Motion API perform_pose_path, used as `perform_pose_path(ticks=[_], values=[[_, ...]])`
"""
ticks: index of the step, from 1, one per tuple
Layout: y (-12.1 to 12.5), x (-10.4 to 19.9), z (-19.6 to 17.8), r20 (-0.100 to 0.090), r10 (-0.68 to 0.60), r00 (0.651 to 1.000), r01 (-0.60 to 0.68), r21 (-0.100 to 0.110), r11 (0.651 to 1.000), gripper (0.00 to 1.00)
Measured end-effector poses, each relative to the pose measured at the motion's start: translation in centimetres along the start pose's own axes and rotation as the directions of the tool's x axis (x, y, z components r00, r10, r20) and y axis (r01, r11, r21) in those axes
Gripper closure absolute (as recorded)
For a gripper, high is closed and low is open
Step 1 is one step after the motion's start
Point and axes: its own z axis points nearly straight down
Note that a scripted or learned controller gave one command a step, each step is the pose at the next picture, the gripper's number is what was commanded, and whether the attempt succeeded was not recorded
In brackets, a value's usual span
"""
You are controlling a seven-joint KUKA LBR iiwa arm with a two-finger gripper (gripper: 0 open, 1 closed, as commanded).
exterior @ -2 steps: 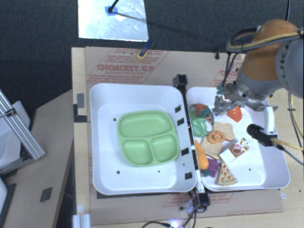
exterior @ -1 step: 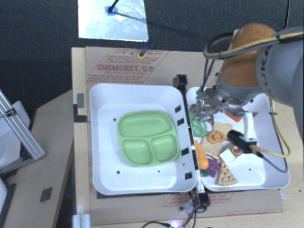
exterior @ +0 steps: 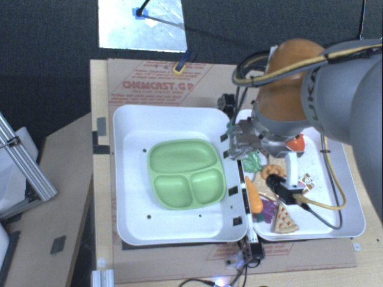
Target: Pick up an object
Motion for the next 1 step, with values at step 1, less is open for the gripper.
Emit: perform_pose_path(ticks=[1], values=[[0.07, 0.59, -1.02, 0.001, 0.002, 1.000, -0.002, -0.003, 1.000, 1.00]])
